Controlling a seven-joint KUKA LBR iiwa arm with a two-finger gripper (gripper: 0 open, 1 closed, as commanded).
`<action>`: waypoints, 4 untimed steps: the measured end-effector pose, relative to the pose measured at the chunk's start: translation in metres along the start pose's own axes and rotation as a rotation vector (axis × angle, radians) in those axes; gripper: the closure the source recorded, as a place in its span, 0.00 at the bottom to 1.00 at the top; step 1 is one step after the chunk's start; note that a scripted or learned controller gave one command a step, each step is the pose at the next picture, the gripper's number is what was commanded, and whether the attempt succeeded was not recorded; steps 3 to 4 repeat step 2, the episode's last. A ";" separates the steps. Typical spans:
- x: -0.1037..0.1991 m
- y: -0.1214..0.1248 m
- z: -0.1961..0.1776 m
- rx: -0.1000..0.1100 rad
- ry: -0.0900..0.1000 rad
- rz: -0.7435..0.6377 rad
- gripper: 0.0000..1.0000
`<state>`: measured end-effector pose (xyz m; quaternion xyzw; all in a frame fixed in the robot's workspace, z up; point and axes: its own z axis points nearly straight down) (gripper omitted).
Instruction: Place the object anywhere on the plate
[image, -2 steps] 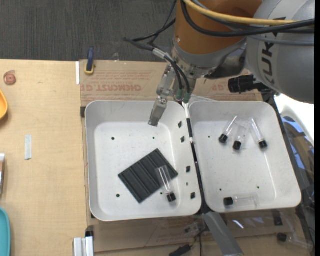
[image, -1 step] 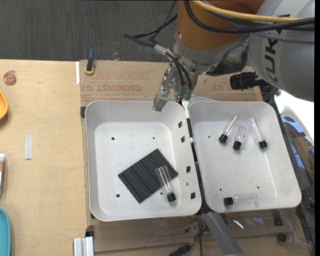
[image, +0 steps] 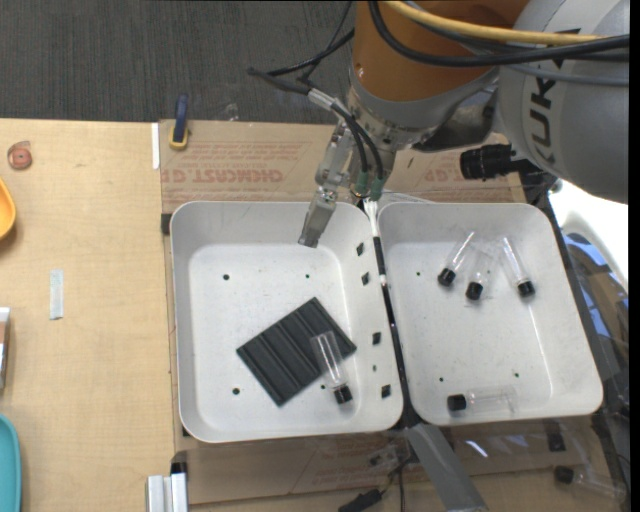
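Note:
A black ribbed plate (image: 285, 350) lies askew on the floor of the left bin (image: 185, 330). A clear tube (image: 330, 362) with a black cap rests across the plate's right corner, its cap end hanging past the edge onto the bin floor. My gripper (image: 311, 235) hangs over the far rim of the left bin, near the divider, well above and behind the plate. I see nothing in it, and it is apart from the tube.
The right bin (image: 560, 320) holds three capped tubes (image: 480, 275) near its far side and one more tube (image: 480, 402) by its near wall. The arm's wrist and cables (image: 420, 90) loom over the far edge of both bins. A wooden bench lies to the left.

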<state>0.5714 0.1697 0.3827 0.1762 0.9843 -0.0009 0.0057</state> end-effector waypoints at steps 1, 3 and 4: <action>-0.002 0.000 -0.009 0.000 -0.003 0.000 1.00; -0.002 0.000 -0.009 0.000 -0.003 0.001 0.00; -0.002 0.000 -0.009 0.000 -0.003 0.001 0.00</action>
